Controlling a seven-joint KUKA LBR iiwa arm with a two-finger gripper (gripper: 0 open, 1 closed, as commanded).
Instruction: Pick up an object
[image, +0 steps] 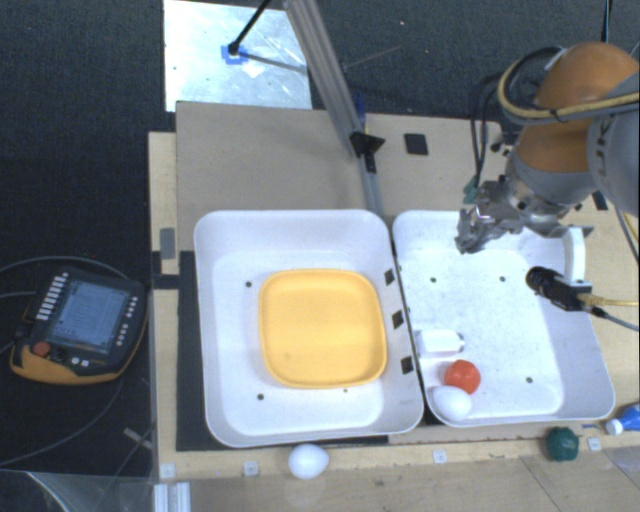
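Orange and smooth, a small round ball (462, 376) is seen in the near left corner of the right bin (575, 385), and it is the brightest thing there. Being round, it shows no long axis and no facing can be told. It is touched on its near side by a white egg-shaped object (451, 403), which lies against the bin's near rim, and just beyond it on the far side a small white block (438, 343) is set flat, its longer side running left to right. All three are matte or faintly glossy, like plastic.

The right bin is a shallow white tray with rounded corners and a speckled floor. The left bin (225, 310) is of the same make, and a square yellow plate (322, 327) with rounded corners and a raised lip is laid in its middle.

The claw (472, 237) is hung over the far left part of the right bin, well apart from the ball, at the end of the grey arm (565, 150) with its orange band. Whether the claw is apart or together cannot be told, as its tip is dark and blurred. Nothing is seen to be gripped by it.

On the bench (260, 150), near the left bin's near rim, a second white egg (308, 461) is laid, and a dark green ball (562, 443) is seen by the right bin's near right corner. A grey and orange pendant (78, 330) rests on the dark floor to the left.
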